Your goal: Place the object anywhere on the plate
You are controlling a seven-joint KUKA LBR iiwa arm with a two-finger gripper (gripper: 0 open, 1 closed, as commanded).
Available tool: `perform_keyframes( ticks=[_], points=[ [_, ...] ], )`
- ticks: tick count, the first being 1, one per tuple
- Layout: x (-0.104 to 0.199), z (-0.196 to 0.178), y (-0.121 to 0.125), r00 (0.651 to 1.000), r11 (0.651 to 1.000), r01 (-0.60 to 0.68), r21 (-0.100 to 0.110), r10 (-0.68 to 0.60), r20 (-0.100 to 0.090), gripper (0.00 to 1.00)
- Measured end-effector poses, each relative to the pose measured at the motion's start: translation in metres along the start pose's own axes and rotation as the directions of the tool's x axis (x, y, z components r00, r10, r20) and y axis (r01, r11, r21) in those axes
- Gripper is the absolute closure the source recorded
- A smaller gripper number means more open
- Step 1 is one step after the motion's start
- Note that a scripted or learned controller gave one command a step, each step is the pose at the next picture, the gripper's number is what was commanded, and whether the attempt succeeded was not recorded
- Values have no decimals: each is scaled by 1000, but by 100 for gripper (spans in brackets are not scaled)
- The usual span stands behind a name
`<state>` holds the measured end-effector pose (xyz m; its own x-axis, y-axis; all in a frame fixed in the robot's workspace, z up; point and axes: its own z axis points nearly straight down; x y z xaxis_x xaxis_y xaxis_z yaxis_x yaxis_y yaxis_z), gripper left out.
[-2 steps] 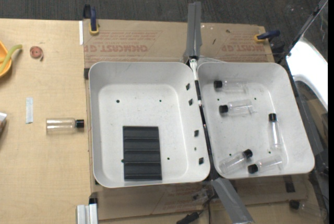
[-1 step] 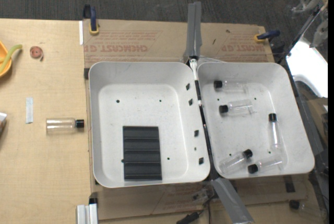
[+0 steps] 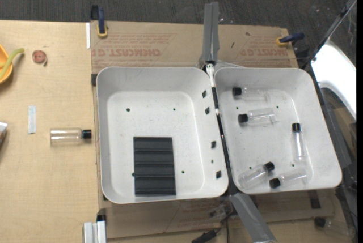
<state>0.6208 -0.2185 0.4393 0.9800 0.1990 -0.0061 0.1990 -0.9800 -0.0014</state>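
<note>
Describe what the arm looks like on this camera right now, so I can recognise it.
The arm appears at the view's right edge, beside the right bin, as a smooth, rounded, glossy shell that looks almost white in this light. Its edges are soft curves rather than corners. I cannot make out any markings, labels or cables on that part.

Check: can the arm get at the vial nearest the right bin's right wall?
Probably yes. That vial lies alone on the bin floor, uncovered, but close to the wall, which may crowd a finger.

The wooden bench [image 3: 51, 89] bears two white bins [image 3: 102, 123], cardboard [image 3: 142, 46] and a clear vial [image 3: 69, 135].
</note>
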Motion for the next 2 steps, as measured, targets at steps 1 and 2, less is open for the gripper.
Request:
perform_keyframes(
  ticks=[1, 2],
  points=[
    [36, 0, -29, 1000, 1000, 2, -1, -2, -2, 0],
    [-3, -1, 3, 1000, 1000, 0, 0, 0, -1, 0]
  ],
)
